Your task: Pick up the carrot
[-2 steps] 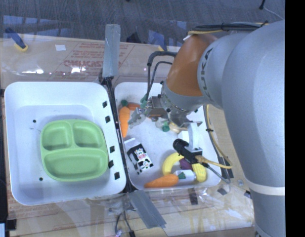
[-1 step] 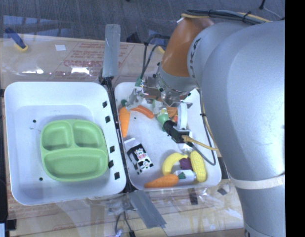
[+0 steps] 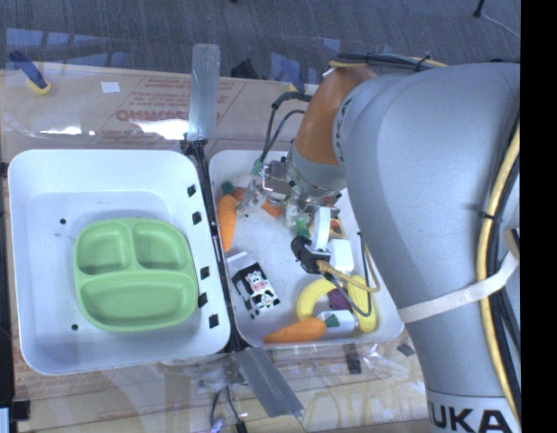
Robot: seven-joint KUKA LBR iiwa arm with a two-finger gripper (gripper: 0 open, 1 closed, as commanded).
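Carrot (image 3: 227, 222) by bin divider, banana (image 3: 311, 295) near, arm (image 3: 413, 188) overhead

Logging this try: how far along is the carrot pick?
Done: the gripper is down in the right bin. In hand: nothing seen held. Left: one carrot lies by the divider, another carrot by the banana, both unlifted.

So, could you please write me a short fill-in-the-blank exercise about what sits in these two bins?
1. The green divided plate lies in the ____ bin.
2. The banana in the right bin is ____ in colour.
3. The carrot by that bin's near wall lies beside the ____.
4. The arm's band above the wrist is ____.

Missing words: left; yellow; banana; orange
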